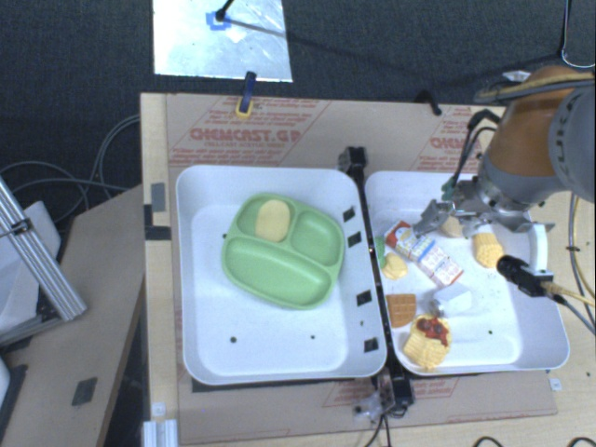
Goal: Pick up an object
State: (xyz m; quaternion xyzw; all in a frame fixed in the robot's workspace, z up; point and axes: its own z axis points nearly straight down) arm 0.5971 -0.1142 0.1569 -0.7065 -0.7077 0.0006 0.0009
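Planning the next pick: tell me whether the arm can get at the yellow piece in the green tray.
Probably yes. The yellow piece lies alone in a compartment of the green tray, uncovered from above. The claw is over the right bin, so the arm must cross the divider.

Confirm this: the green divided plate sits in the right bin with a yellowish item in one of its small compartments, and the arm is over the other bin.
Not quite. The camera view shows the green divided plate in the left bin, not the right. The yellowish item does lie in one of its small compartments, and the arm is over the other bin, the right one.
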